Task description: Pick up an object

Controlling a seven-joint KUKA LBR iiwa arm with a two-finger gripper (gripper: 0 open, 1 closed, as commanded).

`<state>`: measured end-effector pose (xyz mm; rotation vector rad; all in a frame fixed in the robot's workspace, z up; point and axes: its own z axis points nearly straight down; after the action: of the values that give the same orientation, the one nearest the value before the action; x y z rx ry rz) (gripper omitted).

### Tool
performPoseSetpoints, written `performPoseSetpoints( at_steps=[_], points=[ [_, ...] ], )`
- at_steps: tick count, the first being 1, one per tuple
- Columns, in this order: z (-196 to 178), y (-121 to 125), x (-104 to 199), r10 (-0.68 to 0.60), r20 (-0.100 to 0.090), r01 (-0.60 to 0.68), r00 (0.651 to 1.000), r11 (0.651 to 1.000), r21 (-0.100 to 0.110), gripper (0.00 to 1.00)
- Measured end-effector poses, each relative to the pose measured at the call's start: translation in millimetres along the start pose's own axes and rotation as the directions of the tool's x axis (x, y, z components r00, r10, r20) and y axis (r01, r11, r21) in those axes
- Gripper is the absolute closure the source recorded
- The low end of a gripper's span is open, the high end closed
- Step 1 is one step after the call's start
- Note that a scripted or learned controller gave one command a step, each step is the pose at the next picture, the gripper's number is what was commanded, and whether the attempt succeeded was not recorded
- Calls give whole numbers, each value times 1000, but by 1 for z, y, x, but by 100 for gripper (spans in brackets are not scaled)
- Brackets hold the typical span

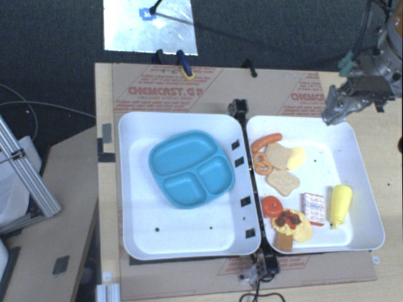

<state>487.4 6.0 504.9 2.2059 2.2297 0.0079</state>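
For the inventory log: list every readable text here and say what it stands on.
"CHEMCAST GP": red print on the brown sheet under the bins, behind the left bin.
Red print on the same sheet behind the right bin: partly hidden, unreadable.
Carton in the right bin: print too small to read.

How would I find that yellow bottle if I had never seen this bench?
Look in the right-hand shallow white bin, the one full of toy food. Near its right wall lies the yellow plastic squeeze bottle, beside a small red-and-white carton. It is the only tall, plain yellow thing with a narrowing nozzle.
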Motion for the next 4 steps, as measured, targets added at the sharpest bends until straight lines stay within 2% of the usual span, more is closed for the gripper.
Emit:
performPoseSetpoints(
  at_steps=[1,2,3,4],
  points=[
    [111,-2,47,2,0,-2,1000,1000,15,100],
    [178,-2,37,11,1,-11,1000,1000,11,100],
    [216,-2,59,6,0,-6,1000,1000,10,100],
    [280,5,111,2,-1,-2,1000,1000,12,100]
  ],
)
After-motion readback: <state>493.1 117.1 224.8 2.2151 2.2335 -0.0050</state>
